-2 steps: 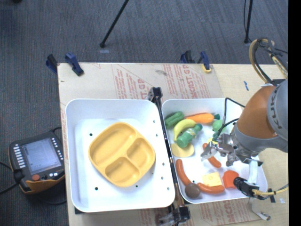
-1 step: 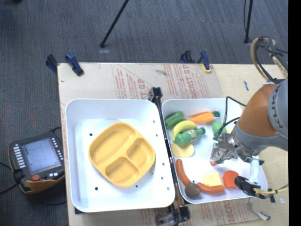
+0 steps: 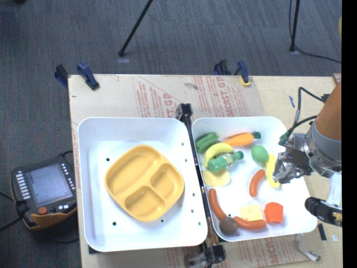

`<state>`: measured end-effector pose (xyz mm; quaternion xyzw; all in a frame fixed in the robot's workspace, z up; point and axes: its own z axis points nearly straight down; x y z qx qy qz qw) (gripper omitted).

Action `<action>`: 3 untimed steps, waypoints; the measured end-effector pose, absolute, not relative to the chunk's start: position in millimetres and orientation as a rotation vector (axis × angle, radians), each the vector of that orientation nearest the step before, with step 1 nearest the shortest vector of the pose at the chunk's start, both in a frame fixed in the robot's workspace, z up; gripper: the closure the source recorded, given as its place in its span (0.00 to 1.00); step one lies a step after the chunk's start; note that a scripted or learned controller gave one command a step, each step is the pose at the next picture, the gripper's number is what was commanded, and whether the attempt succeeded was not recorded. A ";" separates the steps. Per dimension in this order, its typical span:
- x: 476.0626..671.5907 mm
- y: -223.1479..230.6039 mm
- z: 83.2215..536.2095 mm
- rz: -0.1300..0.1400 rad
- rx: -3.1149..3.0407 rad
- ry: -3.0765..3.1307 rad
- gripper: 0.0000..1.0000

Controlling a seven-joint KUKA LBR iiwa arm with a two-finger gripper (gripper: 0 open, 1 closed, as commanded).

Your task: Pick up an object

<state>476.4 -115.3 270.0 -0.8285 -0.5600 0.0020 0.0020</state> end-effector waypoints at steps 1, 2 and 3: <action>476.4 -114.1 335.1 0.007 -2.381 -2.043 1.00; 477.3 -113.6 342.8 0.014 -2.374 -2.043 1.00; 476.3 -85.0 330.8 0.007 -2.081 -2.346 1.00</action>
